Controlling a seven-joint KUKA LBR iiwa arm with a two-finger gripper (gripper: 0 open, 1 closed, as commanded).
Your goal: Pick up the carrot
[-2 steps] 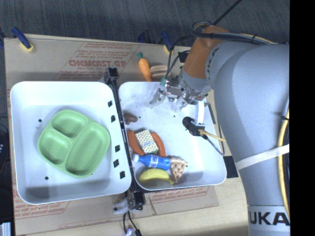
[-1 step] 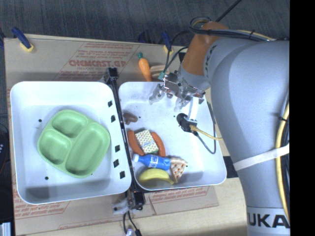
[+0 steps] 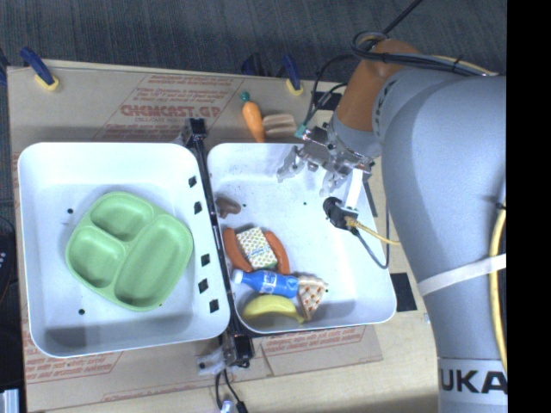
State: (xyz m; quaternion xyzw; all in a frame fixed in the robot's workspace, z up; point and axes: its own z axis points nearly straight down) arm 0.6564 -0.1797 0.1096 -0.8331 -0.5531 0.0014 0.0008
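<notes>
reaching for the carrot (image 3: 251, 120)
tool (image 3: 308, 167) spread wide over the right bin (image 3: 370, 274); it should move beyond the rim and straddle the carrot's length.

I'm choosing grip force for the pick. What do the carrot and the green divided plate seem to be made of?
Carrot: probably moulded plastic toy food; even orange body, smooth look, small green tip. It lies on the cardboard just outside the right bin.
Green divided plate: likely hard plastic with a matte to soft-sheen finish; uniform pale green, rounded moulded compartments. Neither can be confirmed by look alone.
</notes>
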